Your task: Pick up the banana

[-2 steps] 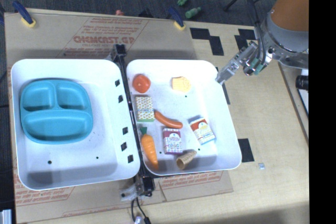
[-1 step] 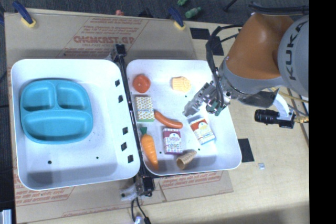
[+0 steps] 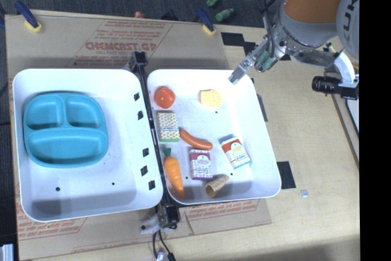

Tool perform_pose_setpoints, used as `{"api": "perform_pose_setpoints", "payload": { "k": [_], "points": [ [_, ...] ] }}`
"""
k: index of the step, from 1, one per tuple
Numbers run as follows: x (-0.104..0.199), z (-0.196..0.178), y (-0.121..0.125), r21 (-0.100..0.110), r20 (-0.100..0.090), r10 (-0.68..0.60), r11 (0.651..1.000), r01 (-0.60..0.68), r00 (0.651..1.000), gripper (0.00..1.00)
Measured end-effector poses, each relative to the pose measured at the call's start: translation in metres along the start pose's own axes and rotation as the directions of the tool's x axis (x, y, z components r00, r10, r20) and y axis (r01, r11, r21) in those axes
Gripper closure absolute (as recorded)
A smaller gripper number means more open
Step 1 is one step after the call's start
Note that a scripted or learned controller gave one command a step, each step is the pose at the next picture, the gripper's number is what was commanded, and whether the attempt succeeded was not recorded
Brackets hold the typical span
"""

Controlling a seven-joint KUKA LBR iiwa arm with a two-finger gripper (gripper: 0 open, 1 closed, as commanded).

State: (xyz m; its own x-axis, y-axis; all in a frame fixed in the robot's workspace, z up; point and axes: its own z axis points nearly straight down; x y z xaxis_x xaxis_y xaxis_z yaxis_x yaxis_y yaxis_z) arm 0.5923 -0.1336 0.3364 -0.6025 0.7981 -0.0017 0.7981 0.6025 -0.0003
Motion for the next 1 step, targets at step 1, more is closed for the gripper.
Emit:
{"api": "perform_pose_setpoints", "payload": {
  "k": [1],
  "points": [
    [-0.026,0.1501,0.0222,0.003,-0.004,-0.054,0.999,0.054,0.999,1.0]
  ]
}}
